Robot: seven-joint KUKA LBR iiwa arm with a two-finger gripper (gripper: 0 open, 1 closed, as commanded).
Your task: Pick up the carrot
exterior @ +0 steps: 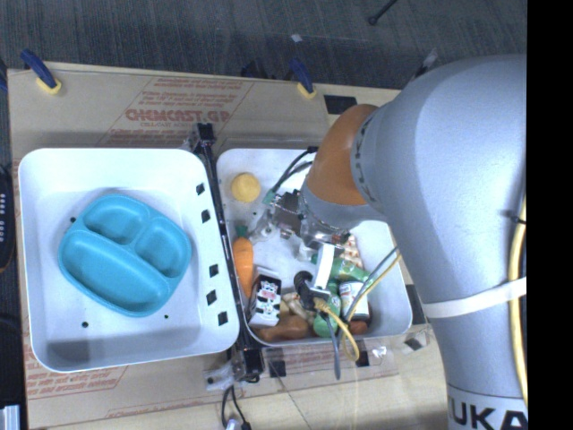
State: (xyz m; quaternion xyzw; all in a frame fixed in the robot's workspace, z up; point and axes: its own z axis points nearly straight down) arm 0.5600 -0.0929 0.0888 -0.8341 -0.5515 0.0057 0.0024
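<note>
The carrot lies inside the right bin, against that bin's left wall, below a yellow ball. The gripper is positioned above the bin's centre, just right of the carrot; its grip state cannot be determined.

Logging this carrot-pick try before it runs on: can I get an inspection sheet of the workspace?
Surface: cardboard-covered bench bearing two white bins.
Job's things: carrot lying along the right bin's left wall.
Clutter: blue divided plate in the left bin; yellow ball, packets beside the carrot.
Grippers: gripper over the right bin, nothing seen held.
Cables: yellow and black wires hang among the packets.
Surroundings: blue clamps, dark floor.
</note>
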